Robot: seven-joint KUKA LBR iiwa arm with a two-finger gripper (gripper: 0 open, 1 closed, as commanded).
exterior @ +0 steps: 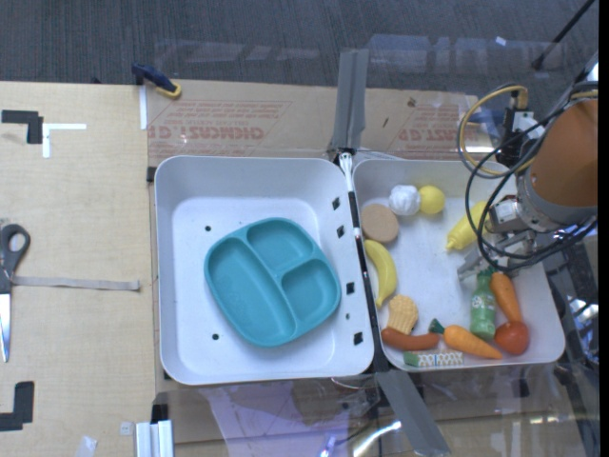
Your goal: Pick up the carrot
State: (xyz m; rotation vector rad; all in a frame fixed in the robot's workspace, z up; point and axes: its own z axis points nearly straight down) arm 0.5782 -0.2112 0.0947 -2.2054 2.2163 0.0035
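Two orange carrot-shaped pieces lie in the right bin (547, 298). One carrot (471, 342) lies near the front wall with its green top pointing left. The other carrot (506, 297) lies tilted by the right wall, beside a green bottle (483, 310). My gripper (473, 267) hangs low over the bin's right half, just above and left of the second carrot and right over the bottle's top. Nothing is visibly held in it.
The right bin also holds a banana (383, 270), corn (402, 313), a red tomato (514, 338), a red pepper (409, 342), a brown disc (380, 224), a white bulb (403, 199), a lemon (431, 200) and a yellow piece (461, 235). A teal divided plate (273, 281) sits in the left bin (181, 188).
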